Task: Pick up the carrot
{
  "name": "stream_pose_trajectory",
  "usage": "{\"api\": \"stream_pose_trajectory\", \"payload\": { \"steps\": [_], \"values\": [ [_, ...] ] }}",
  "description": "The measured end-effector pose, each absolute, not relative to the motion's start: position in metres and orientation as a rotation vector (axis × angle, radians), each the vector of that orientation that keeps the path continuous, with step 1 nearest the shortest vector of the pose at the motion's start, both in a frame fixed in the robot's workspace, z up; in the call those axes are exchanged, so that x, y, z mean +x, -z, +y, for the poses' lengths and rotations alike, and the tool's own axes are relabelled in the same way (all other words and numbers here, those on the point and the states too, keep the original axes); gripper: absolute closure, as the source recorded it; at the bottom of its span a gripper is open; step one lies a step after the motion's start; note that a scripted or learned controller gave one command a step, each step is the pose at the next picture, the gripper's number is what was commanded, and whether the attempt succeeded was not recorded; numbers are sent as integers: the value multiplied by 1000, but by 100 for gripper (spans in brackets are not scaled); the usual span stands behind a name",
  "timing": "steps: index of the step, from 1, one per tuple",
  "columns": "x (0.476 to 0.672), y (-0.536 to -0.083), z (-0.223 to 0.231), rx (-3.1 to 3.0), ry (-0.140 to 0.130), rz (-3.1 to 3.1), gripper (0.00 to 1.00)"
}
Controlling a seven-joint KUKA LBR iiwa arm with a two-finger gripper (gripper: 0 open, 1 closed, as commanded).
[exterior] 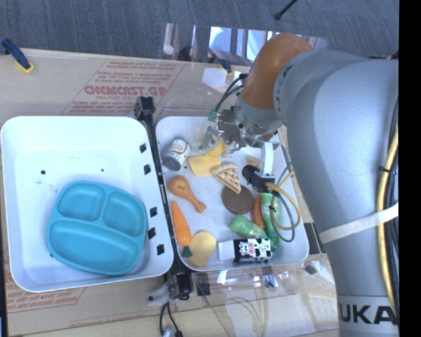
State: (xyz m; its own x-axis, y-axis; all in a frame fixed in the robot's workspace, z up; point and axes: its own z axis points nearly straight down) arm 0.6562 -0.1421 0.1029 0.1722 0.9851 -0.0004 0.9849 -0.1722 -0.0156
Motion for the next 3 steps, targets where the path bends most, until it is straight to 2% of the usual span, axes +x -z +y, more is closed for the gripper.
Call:
{"api": "stream_pose_trajectory", "payload": {
  "steps": [1, 2, 3],
  "values": [
    [660, -244, -91, -2314, 10, -2137, 100],
    [656, -190, -33, -2413, -13, -2001, 100],
    [641, -191, 46, -2476, -17, -1922, 100]
  ]
}}
